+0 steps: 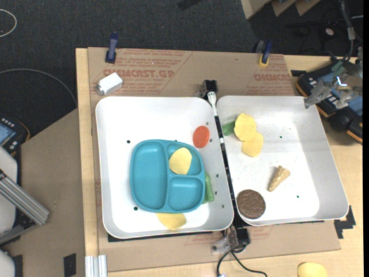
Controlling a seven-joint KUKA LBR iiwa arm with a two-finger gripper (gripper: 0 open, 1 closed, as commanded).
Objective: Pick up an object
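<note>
You have a pair of yellow rounded pieces lying in the right white bin, on a cardboard-topped bench over dark carpet. The grey gripper sits well apart, past that bin's far right corner; you cannot tell its state. A tan cone-shaped piece and a brown disc share that bin. The left white bin holds 1 teal divided plate.

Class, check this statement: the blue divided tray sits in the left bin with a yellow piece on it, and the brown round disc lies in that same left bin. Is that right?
Not quite. The camera view shows the brown round disc in the right bin, near its front left corner. The rest holds: the blue divided tray sits in the left bin with a yellow piece on it.
</note>
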